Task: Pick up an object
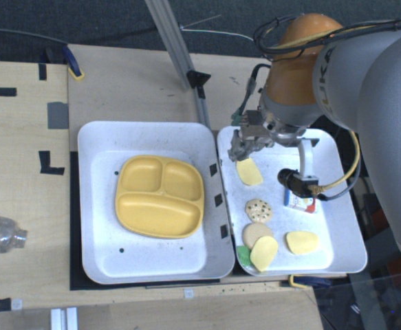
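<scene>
The right-hand shallow white bin (338, 184) is crowded along its near edge: a round speckled cookie (258, 210), a pale tan round piece (254, 233), a pale yellow oblong piece (265, 252) and a yellow lemon-like piece (301, 242) sit close together, leaving open floor mainly in the middle and toward the far right corner. The hand (245, 146) hangs over the bin's far left corner, close to the wall shared with the left-hand white bin (104, 184). How far it is open I cannot tell. Just beneath and in front of it lies a pale yellow wedge-shaped piece (249, 172), its long axis running from far-left to near-right. A yellow divided plastic plate (160, 196) sits in the left bin's middle, with room all round.
</scene>
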Tool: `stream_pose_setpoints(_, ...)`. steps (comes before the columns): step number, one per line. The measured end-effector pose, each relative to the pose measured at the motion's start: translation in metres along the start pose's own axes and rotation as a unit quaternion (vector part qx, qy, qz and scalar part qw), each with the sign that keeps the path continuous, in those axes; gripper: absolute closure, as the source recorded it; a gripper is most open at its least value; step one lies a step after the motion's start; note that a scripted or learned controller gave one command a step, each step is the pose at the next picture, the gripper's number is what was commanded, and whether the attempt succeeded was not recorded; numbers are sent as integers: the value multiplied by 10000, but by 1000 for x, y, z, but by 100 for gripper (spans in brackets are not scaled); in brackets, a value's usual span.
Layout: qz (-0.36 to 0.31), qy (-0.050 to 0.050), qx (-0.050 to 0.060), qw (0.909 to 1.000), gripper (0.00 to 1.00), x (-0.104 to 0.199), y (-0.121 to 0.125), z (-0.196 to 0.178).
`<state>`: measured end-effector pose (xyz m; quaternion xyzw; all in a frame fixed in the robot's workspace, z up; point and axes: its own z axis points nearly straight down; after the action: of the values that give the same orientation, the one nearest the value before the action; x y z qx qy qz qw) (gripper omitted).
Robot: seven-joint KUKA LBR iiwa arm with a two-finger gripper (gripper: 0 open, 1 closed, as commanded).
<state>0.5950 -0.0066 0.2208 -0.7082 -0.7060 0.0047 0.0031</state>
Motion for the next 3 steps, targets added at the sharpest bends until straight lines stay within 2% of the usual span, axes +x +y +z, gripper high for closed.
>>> stream_pose_setpoints(1, -47, 22, -88, 9999, 100, 47, -17, -105)
stream_pose_setpoints(2, -18, 4, 0, 10000, 100, 45, -46, 35)
stream_pose_setpoints(3, -19, 6, -63, 10000, 100, 24, 15, 32)
